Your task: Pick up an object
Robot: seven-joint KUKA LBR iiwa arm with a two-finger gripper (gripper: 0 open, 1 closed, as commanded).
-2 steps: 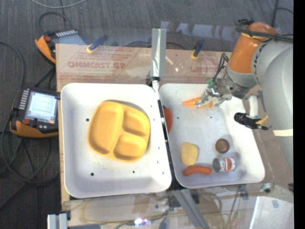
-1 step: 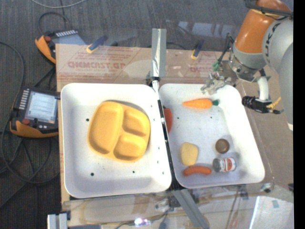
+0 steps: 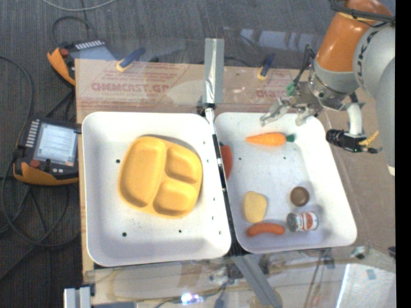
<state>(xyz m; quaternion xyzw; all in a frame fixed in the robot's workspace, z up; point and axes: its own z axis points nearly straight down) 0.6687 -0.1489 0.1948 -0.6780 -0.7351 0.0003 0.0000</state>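
The right bin (image 3: 334, 172) holds a carrot (image 3: 266, 139) near its back edge, a pale yellow potato-like piece (image 3: 255, 206), a red sausage (image 3: 264, 229), a small brown round thing (image 3: 299, 196) and a small can (image 3: 302, 221) lying on its side. A red item (image 3: 226, 160) leans on the bin's left wall. My gripper (image 3: 288, 110) hangs above the back rim of the right bin, just up and right of the carrot. Its fingers are spread apart with nothing between them.
The left bin (image 3: 103, 230) holds a yellow divided tray (image 3: 162, 175). A metal divider post (image 3: 212, 69) stands behind the seam between the bins. A teach pendant (image 3: 48, 149) and cables lie left of the bench.
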